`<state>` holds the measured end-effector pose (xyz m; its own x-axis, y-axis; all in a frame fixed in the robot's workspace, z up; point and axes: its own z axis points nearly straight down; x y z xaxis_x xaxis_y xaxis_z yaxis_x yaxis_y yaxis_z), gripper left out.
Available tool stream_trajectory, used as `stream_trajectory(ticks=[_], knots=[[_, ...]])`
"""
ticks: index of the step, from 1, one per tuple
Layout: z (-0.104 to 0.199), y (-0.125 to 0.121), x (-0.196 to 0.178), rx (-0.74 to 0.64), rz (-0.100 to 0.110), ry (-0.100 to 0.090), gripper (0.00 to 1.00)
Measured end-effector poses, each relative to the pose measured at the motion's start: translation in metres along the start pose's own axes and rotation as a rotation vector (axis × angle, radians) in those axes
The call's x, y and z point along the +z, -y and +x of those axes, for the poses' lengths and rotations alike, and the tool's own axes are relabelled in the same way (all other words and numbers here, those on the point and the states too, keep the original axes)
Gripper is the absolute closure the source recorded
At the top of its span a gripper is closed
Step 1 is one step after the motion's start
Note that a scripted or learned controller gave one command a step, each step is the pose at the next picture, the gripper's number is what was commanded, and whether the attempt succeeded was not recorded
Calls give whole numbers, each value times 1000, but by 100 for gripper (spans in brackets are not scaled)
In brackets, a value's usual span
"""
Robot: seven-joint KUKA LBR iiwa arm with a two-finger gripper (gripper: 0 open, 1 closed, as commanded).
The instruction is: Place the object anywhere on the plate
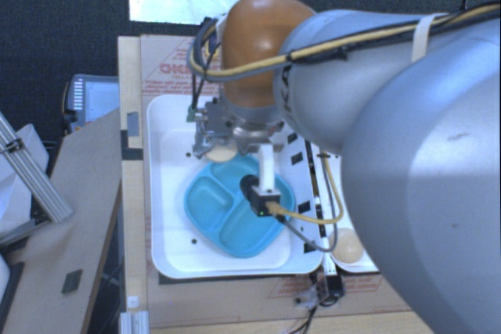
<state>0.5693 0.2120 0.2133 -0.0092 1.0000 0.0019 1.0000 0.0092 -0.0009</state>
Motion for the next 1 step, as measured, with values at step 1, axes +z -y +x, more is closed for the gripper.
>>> stream_trajectory(ticks=[1], knots=[[-3,-1,0,5,-1,1,0]])
